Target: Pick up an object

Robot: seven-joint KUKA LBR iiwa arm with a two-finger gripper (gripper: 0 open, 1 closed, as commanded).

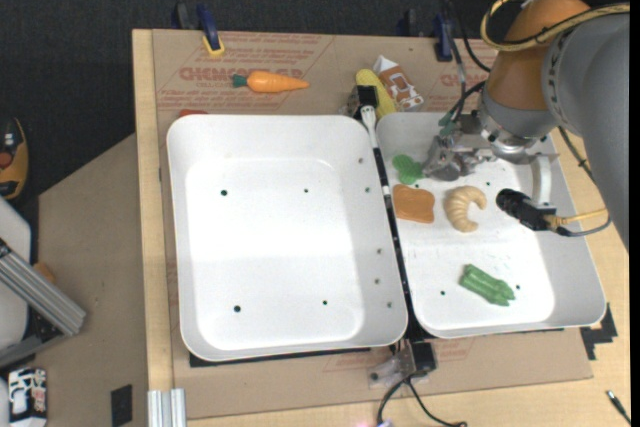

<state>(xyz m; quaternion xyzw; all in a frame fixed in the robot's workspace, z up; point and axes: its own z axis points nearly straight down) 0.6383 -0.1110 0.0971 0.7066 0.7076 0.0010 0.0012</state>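
In the right bin (560,300) lie an orange-brown slab (414,204), a pale croissant (464,207), a green pod-like piece (487,284) near the front, and a small green piece (406,167) by the left wall. My gripper (449,161) is low over the bin's far half. It sits just right of the small green piece and just behind the croissant. Nothing shows in its grasp.
The left bin (200,245) stands beside the right one. Behind the bins, on the cardboard, lie a carrot (272,83), a yellow banana-like toy (371,87) and a small brown-and-white box (400,87). Clamps (211,35) hold the board's far edge.
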